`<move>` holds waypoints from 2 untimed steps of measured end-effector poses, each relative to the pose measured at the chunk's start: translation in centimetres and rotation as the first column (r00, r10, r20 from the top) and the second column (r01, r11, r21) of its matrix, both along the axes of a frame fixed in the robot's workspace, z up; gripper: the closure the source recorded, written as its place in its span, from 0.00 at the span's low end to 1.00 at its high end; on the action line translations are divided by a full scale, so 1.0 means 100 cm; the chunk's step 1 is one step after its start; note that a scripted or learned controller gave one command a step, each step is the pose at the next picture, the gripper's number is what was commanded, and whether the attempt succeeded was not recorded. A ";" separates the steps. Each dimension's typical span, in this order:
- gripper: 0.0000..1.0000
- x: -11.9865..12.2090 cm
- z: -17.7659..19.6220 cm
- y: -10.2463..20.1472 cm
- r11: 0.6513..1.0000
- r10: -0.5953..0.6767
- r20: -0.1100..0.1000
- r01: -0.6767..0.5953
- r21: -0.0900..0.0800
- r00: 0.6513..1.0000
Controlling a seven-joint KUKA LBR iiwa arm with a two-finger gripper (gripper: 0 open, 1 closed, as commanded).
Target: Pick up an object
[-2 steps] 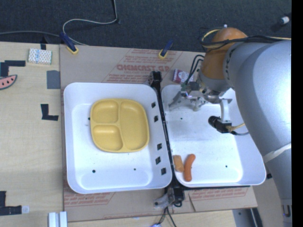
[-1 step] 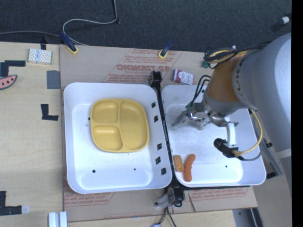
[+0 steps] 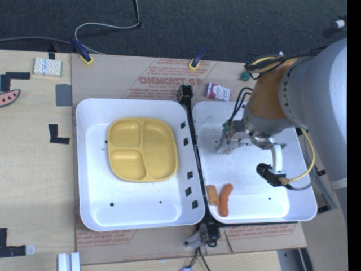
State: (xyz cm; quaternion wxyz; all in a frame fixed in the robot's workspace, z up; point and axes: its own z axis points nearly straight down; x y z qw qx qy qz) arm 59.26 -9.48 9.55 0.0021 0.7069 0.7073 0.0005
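**Gripper low in the right bin, sausages at the near edge**

The gripper (image 3: 225,141) sits low over the floor of the right bin (image 3: 293,205), in its upper left part, close to the divider between the two bins. From this slanted view above, the fingertips blur into the white floor and into the metal of the wrist, so whether they are spread or closed cannot be told; nothing can be seen between them. Behind the gripper, the arm (image 3: 293,100) comes in from the right, its orange band sitting just above the wrist and its grey bulk covering the bin's upper right corner. A yellow cable (image 3: 304,168) loops down from the wrist to a black plug over the bin's right side.

Well apart from the gripper, at the bin's near left corner, lie two small sausages side by side: an orange one (image 3: 225,200), slightly curved, and a shorter tan one (image 3: 212,195) just to its left, next to the divider.

In the left bin (image 3: 96,202) a yellow plate (image 3: 142,149) with three compartments lies flat in the upper middle.

Beyond the bins, on the cardboard, a small red and white packet (image 3: 218,91) lies near the right bin's far edge.
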 end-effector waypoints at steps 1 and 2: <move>0.00 0.000 0.000 0.000 1.000 0.000 -0.001 0.000 0.000 1.000; 0.00 0.053 -0.010 0.002 1.000 0.001 -0.001 -0.001 0.002 1.000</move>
